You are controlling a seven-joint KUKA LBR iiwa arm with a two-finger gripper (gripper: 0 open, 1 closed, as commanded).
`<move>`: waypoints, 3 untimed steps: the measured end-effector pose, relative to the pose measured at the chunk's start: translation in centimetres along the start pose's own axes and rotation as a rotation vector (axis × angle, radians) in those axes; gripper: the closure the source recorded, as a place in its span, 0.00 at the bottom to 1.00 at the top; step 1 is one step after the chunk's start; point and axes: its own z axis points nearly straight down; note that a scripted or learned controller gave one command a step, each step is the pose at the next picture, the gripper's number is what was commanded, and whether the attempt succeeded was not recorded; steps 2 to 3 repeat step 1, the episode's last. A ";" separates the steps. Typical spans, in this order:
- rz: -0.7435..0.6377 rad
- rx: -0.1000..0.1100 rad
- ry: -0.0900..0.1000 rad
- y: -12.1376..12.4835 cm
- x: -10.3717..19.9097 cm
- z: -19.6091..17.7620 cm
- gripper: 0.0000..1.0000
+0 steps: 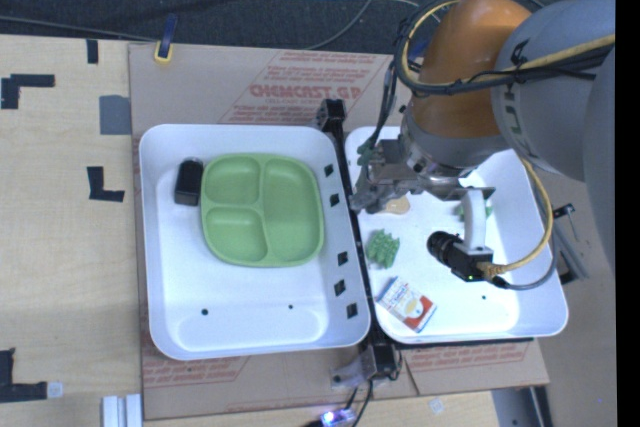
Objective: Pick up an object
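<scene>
While gripper (385, 190) state unclear, left bin (165, 315) holds green plate (263, 210), black block (188, 182), right bin (545, 310) green toy (382, 247), carton (405, 303)

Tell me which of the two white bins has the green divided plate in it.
The left bin. It holds the green plate and a black block; the right bin holds small items under the arm.

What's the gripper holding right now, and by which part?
Cannot be told. The gripper is low in the right bin, right over a small tan object. The green object and the red-and-white packet lie apart from it.
</scene>
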 end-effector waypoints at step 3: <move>0.001 0.001 -0.001 -0.1 4.7 0.2 1.00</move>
